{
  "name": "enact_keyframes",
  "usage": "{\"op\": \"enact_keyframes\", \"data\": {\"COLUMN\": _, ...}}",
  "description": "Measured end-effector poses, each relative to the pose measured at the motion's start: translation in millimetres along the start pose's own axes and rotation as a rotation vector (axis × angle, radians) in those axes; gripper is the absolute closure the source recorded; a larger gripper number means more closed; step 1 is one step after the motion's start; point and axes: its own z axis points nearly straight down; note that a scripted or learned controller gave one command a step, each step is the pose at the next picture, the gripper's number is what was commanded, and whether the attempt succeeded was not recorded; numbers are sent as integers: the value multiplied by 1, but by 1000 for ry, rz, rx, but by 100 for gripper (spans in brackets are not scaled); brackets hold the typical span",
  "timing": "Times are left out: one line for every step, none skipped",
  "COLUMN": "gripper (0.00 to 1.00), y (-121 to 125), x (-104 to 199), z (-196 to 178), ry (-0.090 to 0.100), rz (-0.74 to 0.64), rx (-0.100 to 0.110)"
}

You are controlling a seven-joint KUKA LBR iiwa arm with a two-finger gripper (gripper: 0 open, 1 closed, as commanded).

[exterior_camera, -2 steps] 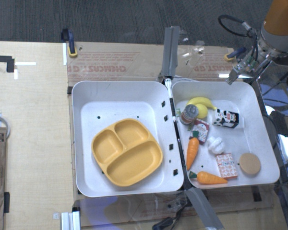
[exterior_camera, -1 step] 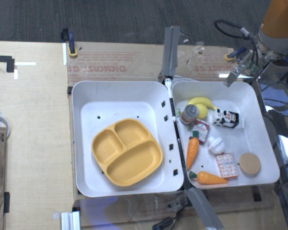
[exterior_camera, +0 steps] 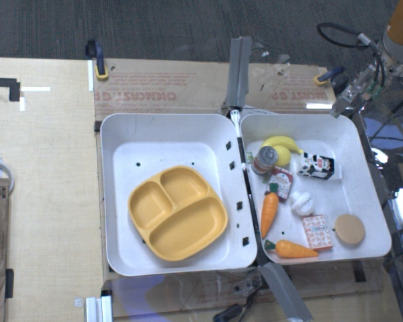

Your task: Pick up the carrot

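- Carrots: two lie in the right bin [exterior_camera: 363, 180]; carrot one [exterior_camera: 269, 213] stands nearly upright along the bin's left wall, green end up, and carrot two [exterior_camera: 293, 249] lies flat by the near wall, green end to the left
- Carrot one's top touches a small red packet [exterior_camera: 281, 180]; the packet's print is too small to read
- Above the packet sits a can [exterior_camera: 266, 157] with a grey lid, resting against a banana [exterior_camera: 283, 144]
- Right of the banana lies a black-and-white carton [exterior_camera: 318, 166] with a cow-like pattern; no words legible
- Small white lump [exterior_camera: 301, 202] sits between the packet and a pale box [exterior_camera: 317, 232] with red print, unreadable; carrot two's tip touches that box
- Round tan disc [exterior_camera: 350, 229] lies just beside the box, near the bin's right wall
- Left bin [exterior_camera: 121, 180] holds a yellow plate [exterior_camera: 178, 212] with three sections
- Cardboard [exterior_camera: 168, 89] behind the bins bears red lettering, seen upside down and not clearly readable
- Gripper [exterior_camera: 349, 94] hangs past the right bin's far right corner, well apart from both carrots; I cannot tell how it is set
- Orange band [exterior_camera: 399, 19] of the arm shows at the top right
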Motion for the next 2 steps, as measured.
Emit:
{"op": "enact_keyframes", "data": {"gripper": 100, "y": -21, "x": -5, "z": -59, "ry": 0, "rz": -243, "rx": -1}}
{"op": "enact_keyframes", "data": {"gripper": 100, "y": 0, "x": 2, "z": -5, "ry": 2, "rz": -320, "rx": -1}}
